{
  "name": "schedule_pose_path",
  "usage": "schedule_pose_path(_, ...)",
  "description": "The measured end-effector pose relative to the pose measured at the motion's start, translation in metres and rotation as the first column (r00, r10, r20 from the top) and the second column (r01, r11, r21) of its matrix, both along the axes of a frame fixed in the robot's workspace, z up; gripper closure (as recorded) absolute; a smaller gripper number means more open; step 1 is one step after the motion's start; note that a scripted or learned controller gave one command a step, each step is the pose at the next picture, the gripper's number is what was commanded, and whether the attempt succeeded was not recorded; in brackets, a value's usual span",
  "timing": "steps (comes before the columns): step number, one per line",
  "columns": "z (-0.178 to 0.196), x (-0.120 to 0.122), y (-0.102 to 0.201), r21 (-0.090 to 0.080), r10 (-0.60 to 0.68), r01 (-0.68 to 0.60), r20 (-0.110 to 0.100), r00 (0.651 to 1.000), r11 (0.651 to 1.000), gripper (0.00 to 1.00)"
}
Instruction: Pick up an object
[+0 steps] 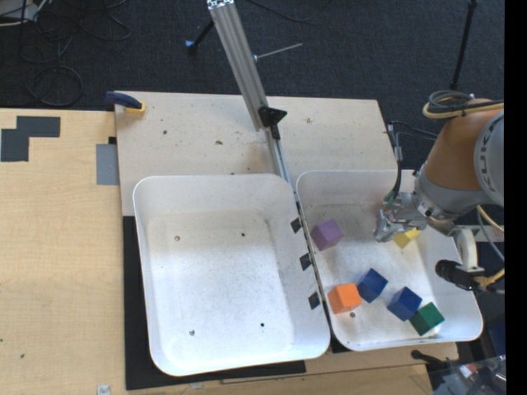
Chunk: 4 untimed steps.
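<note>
A slanted aluminium extrusion bar [244, 64] rose behind the bins; a blue-and-yellow clamp [125, 101] sat at the board's far-left corner.

The arm [461, 159] reaches in from the right, its orange band above the wrist, gripper [390, 225] pointing down and low.

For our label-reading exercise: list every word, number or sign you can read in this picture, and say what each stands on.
None: no readable words or numbers.
The checkered marker atop the metal rail is a pattern, not text.
The blocks, such as the purple block, have plain faces.
</note>
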<state>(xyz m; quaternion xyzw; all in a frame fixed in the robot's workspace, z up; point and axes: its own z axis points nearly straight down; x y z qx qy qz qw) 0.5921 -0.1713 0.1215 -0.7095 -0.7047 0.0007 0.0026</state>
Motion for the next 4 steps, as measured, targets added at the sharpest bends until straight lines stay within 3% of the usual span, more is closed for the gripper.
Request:
schedule_pose_path(2,0.111,0.01,-0.007,-0.004,0.007,-0.007,0.008,1.0,1.0,1.0)
schedule_pose_path(4,0.108,-0.018,0.106,0.001,0.011,-0.011,0.0,1.0,1.0,1.0)
